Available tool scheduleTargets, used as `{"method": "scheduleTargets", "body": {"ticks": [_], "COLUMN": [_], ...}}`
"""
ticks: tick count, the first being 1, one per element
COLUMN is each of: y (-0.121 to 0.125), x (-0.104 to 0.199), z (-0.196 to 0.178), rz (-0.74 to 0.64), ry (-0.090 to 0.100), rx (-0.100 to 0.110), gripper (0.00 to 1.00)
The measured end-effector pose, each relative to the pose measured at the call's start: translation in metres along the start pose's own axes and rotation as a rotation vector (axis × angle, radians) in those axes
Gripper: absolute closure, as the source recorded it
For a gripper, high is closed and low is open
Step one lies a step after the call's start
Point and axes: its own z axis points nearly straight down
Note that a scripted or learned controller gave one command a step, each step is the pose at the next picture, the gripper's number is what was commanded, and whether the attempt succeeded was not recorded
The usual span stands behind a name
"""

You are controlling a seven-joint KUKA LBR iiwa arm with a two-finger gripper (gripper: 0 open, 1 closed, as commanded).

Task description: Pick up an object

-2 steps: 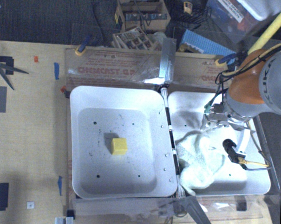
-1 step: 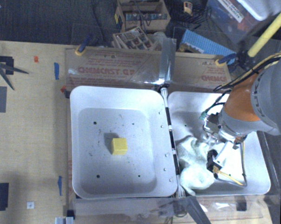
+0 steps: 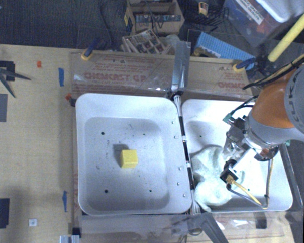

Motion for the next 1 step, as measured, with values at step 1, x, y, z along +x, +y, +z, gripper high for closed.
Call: {"method": "scheduleTargets", "body": {"ticks": [1], "y": [0.0350], "x": [0.0440], "z": [-0.0247], "rz": [0.752], "ry": [-0.001], "rx": [0.002], "gripper": [1.00]}}
